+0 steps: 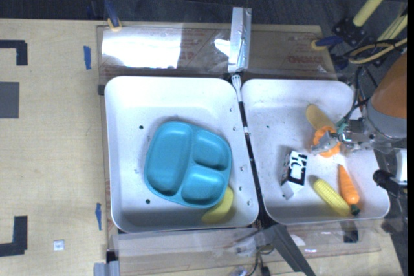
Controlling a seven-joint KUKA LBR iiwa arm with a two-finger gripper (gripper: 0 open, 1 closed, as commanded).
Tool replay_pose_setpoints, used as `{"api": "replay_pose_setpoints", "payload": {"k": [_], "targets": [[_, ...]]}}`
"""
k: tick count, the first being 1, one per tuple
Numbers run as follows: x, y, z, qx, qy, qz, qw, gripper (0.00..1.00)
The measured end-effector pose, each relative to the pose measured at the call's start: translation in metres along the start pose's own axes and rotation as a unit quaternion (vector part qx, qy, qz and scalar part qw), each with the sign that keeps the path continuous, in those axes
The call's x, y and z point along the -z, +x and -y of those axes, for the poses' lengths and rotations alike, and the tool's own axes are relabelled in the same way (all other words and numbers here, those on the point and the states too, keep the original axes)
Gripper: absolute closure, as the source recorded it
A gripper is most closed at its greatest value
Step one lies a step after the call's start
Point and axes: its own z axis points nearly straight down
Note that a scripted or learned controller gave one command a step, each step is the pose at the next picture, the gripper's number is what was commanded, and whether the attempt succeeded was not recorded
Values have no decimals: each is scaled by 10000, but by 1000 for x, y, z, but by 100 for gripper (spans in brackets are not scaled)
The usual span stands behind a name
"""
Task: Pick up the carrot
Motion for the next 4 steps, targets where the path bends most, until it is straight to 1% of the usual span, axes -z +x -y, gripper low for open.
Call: {"api": "replay_pose_setpoints", "payload": {"k": [1, 2, 3, 4], "targets": [[7, -3, 1, -5, 13, 36, 10000, 100], [6, 1, 1, 13, 32, 1, 10000, 0], [-10, 11, -60, -44, -13, 3, 10000, 0], [-1, 13, -61, -14, -21, 6, 10000, 100]]}}
